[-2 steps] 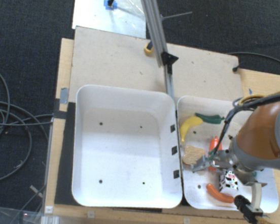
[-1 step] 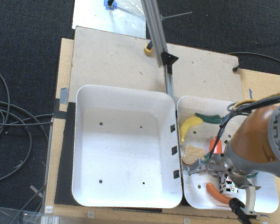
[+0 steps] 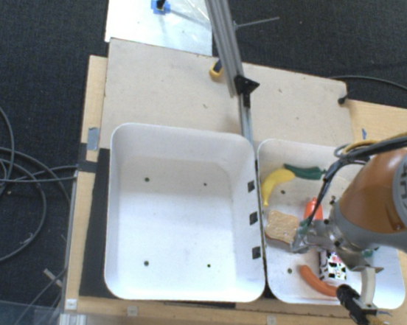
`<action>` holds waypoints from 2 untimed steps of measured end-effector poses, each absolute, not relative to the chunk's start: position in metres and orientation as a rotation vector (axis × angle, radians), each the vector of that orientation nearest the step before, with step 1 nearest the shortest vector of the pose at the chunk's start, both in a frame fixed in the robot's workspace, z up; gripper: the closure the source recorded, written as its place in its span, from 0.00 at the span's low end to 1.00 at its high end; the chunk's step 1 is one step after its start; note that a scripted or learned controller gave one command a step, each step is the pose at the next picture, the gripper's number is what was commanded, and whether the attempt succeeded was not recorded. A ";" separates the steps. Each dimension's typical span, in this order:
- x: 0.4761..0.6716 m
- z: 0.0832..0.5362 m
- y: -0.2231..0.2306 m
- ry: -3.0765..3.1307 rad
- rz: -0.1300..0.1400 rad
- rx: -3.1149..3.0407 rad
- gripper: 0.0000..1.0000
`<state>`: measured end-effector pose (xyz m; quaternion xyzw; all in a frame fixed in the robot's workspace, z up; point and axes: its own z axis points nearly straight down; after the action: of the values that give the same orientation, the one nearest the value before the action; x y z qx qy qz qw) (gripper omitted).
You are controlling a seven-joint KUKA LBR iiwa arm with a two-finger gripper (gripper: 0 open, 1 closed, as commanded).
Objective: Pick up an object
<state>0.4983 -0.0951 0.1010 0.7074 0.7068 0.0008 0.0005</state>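
End effector (image 3: 304,242) down in right bin (image 3: 395,291), clasp state unclear; tan spongy slab (image 3: 281,226) just leftward: light, soft, best pinched across short edges.

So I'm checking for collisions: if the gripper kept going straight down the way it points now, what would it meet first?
Probably the tan bread-like slice, just under the gripper in the right bin. Depth is unclear, so it might reach the bin floor beside the slice.

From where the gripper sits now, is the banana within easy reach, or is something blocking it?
Probably yes. The banana lies uncovered near the right bin's left wall, just beyond the gripper, which is over the tan slice. Nothing lies on it; the wall may crowd the approach.
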 end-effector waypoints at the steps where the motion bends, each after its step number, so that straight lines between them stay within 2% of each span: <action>1: 0.498 0.144 -0.096 2.222 0.005 2.214 1.00; 2: 0.493 0.204 -0.101 2.222 0.007 2.211 1.00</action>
<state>0.4931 -0.1010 0.2043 0.7053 0.7089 0.0023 0.0035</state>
